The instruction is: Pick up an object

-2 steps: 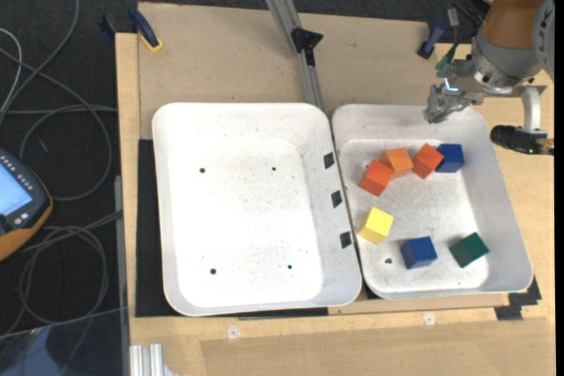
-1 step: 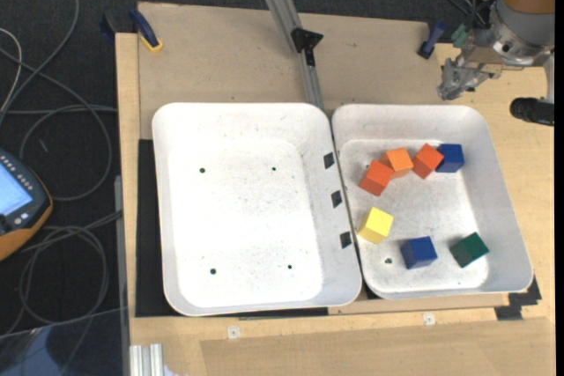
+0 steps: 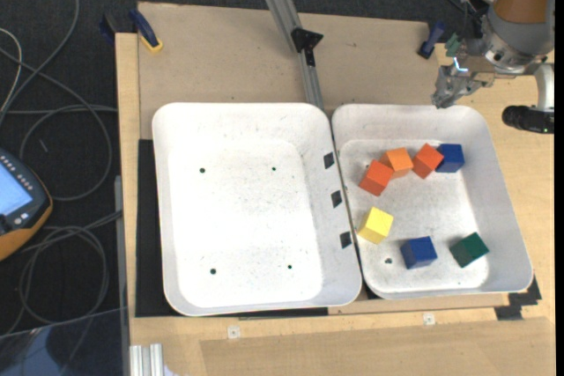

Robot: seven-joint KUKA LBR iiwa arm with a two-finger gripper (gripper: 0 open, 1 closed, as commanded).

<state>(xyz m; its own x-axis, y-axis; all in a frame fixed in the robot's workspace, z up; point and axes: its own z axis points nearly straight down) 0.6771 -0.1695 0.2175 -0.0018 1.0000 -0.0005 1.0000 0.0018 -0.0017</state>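
Several small blocks lie in the right bin point(image 3: 493, 216). An orange block point(image 3: 398, 160), two red-orange blocks point(image 3: 376, 177) point(image 3: 427, 160) and a blue block point(image 3: 450, 157) cluster near its back. A yellow block point(image 3: 376, 224), a second blue block point(image 3: 418, 252) and a dark green block point(image 3: 469, 249) sit toward the front. My gripper point(image 3: 447, 95) hangs above the bin's back rim, behind and above the cluster, apart from every block. Nothing shows between its fingers.
The left bin point(image 3: 238, 207) lies beside the right one, with a slanted metal rail point(image 3: 282, 4) rising behind the two. Blue clamps point(image 3: 145, 29) point(image 3: 430, 40) sit at the bench's back corners. Cables and a handheld pendant point(image 3: 18, 198) lie off to the left.
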